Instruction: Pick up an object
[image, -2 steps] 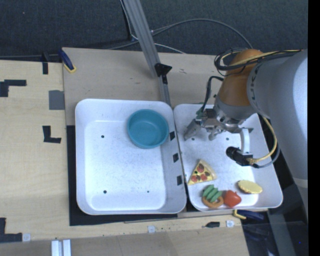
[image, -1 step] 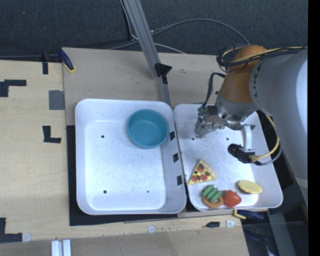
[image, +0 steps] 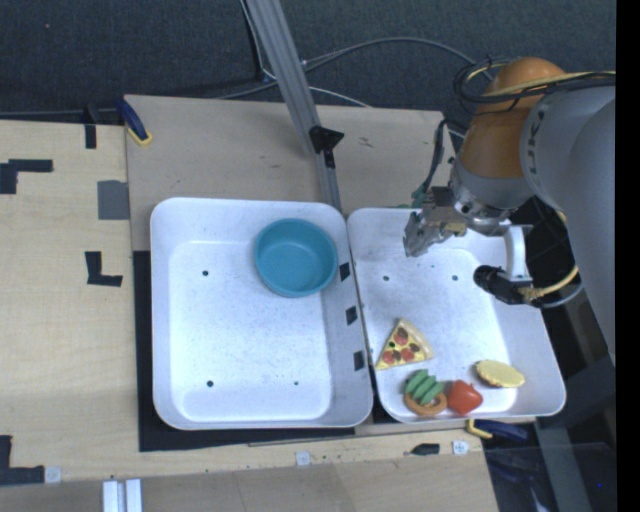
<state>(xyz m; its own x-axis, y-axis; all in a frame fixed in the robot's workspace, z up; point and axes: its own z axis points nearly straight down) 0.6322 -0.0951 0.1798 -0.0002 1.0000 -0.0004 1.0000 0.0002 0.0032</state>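
Bench, two bins | gripper over right bin (far end)

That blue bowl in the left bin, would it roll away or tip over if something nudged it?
Probably not. The blue bowl sits upright, wide and shallow, so it would likely slide across the left bin rather than roll. It looks like stiff plastic, likely light. Its smooth rim may be slippery.

Your grey KUKA arm reaches in from the right, its orange band high above the wrist, and its two-finger gripper points down and leftward with nothing visible between its fingers.
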